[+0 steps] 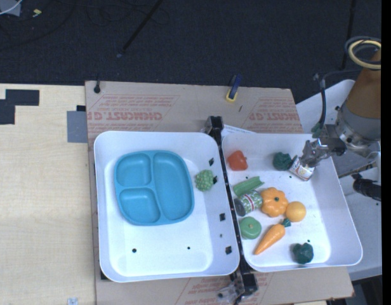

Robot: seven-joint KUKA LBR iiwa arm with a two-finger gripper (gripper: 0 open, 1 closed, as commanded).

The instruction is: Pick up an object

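Pincer (304,168) sits at the end of the grey arm, which comes in from the right side of the bench. It hangs low over the far right part of the right bin (344,215). Something small with white and dark bits sits right at its tip, but the view is too blurry to say if that is a toy or part of the pincer. I cannot tell if the pincer is released or clenched, so I would not say it has anything.

Just beside the pincer, on its left, lies a dark green toy (282,161). That is the closest thing to grab, I think. A red toy (237,161) lies further left, near the wall between the two bins.

Most of the other toys are nearer to us and to the left of the pincer. An orange pumpkin (274,202) touches a little yellow-orange ball (295,211). A toy carrot (270,238) lies slanted, with its thin tip pointing near and left. A second dark green toy (303,253) sits in the near right corner.

In the left bin (119,259) there is a blue plate (153,187) with three parts, and a small green broccoli (204,180) just beside it.
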